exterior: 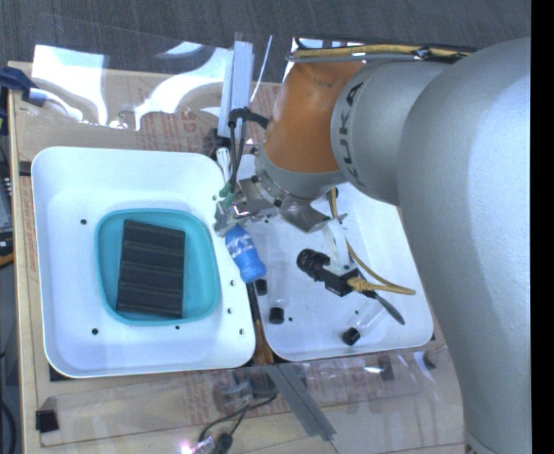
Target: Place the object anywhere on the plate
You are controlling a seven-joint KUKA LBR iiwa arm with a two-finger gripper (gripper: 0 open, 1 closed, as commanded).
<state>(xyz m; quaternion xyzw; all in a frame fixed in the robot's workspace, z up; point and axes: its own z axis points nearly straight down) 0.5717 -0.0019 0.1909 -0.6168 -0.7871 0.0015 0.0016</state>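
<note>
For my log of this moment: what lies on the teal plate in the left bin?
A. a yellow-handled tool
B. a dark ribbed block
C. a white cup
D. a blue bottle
B: a dark ribbed block lies flat inside the teal plate in the left bin.

My grey arm (pixel 447 159) looks like smooth painted metal with a glossy orange band (pixel 305 112), the white bins (pixel 60 253) are smooth shiny plastic, the teal plate (pixel 201 282) is glossy, and the dark ribbed block (pixel 151 270) is matt.
</note>
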